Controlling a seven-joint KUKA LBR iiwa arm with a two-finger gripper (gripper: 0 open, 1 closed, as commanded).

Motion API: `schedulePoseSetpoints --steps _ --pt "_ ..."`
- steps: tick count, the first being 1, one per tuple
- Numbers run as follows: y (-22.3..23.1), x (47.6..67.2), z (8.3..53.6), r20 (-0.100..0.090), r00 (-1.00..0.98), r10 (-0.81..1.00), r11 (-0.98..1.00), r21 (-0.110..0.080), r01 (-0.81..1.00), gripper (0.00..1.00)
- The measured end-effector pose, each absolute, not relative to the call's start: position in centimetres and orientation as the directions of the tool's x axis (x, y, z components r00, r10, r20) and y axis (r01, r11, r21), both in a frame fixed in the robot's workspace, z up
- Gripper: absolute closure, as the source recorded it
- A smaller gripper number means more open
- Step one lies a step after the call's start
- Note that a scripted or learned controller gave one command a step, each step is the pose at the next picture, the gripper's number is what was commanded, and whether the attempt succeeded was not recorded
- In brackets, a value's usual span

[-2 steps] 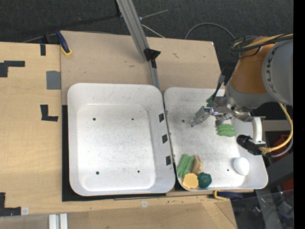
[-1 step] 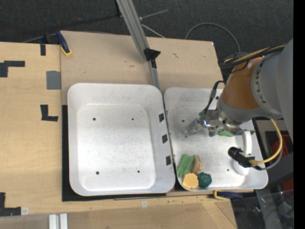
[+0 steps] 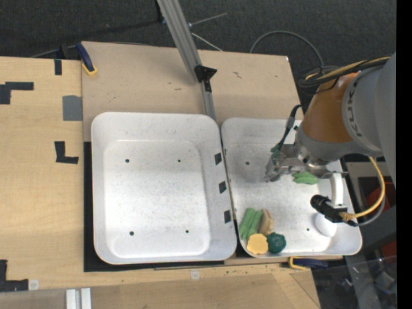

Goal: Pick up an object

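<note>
The right bin [image 3: 257, 140] holds a green vegetable toy [image 3: 250, 222], a yellow piece [image 3: 257, 243], a dark green ball [image 3: 276, 242] and a light green piece [image 3: 305, 178] beside the gripper [image 3: 275, 172], which hangs low over the bin floor.

Arm [image 3: 347, 118] hides most of green object [image 3: 305, 178].

Two white bins seen side by side on counter [image 3: 141, 89]. Left bin [image 3: 154, 185] beside right bin [image 3: 248, 147], rims touching. Arm [image 3: 335, 118] reached in from right, tool [image 3: 275, 170] lowered over right bin's middle. Green piece [image 3: 305, 179] seen just beside tool. Green object [image 3: 250, 221], tan piece [image 3: 266, 222], yellow object [image 3: 257, 244], dark green object [image 3: 276, 242] clustered at near edge.
</note>
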State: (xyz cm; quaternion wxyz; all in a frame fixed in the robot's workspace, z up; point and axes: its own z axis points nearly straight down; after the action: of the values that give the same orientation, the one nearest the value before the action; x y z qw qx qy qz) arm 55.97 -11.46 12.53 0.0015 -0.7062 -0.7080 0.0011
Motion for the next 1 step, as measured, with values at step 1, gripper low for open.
schedulePoseSetpoints --steps 1 --pt "-11.35 56.59 18.7 -0.001 -0.002 1.0 0.002 0.004 1.0 1.0"
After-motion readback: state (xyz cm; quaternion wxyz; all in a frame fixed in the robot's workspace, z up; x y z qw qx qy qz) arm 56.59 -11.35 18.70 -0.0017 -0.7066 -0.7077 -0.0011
